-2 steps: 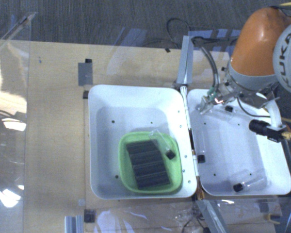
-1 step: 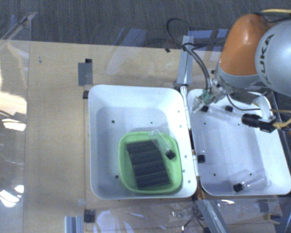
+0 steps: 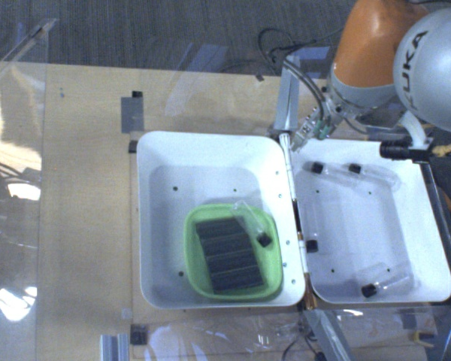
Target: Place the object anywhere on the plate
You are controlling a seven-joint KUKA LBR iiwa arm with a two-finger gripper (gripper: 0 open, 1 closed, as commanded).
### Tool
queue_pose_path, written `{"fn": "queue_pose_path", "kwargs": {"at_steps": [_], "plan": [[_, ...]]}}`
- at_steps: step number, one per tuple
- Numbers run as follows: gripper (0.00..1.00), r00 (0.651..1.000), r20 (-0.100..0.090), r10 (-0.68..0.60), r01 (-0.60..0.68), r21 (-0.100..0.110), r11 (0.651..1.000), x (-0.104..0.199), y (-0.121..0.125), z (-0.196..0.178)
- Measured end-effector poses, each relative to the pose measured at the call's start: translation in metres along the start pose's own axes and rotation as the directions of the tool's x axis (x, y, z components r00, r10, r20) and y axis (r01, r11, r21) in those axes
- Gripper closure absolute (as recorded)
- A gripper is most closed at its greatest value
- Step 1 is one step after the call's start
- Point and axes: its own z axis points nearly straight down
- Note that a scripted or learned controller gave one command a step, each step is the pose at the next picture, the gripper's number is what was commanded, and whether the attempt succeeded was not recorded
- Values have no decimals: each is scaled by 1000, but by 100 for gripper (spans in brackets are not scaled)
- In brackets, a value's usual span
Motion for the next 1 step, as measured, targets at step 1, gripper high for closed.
{"fn": "queue_pose_path", "kwargs": {"at_steps": [1], "plan": [[100, 992, 0, -123, 123, 0, 992, -4, 15, 21]]}}
